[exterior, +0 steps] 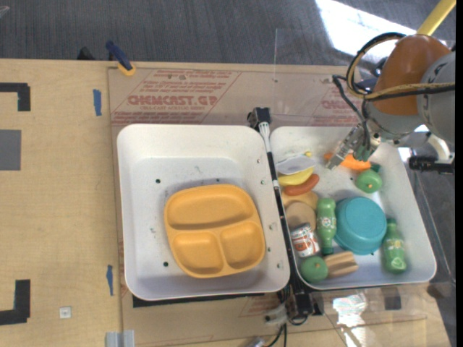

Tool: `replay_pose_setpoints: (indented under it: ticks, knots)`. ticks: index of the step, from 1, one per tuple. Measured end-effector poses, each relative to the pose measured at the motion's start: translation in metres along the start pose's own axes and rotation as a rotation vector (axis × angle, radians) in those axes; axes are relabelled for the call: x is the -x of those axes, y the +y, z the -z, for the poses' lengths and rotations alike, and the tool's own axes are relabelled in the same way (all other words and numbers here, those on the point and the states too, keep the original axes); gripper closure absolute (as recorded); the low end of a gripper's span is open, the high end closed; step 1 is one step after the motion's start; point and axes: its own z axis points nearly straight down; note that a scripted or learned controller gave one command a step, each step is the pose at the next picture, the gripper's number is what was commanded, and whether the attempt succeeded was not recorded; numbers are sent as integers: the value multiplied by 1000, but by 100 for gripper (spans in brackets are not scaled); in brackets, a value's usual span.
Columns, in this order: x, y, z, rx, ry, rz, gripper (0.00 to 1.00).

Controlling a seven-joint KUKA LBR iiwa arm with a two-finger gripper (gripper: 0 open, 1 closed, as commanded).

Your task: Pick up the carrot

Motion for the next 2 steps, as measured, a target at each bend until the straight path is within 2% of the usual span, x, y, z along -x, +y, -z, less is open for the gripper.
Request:
replay_pose_setpoints:
  ticks: [1, 2]
  knots:
    - [-64, -49, 3, 2, 1, 346, 100]
    - [-64, -49, 2, 3, 0, 346, 0]
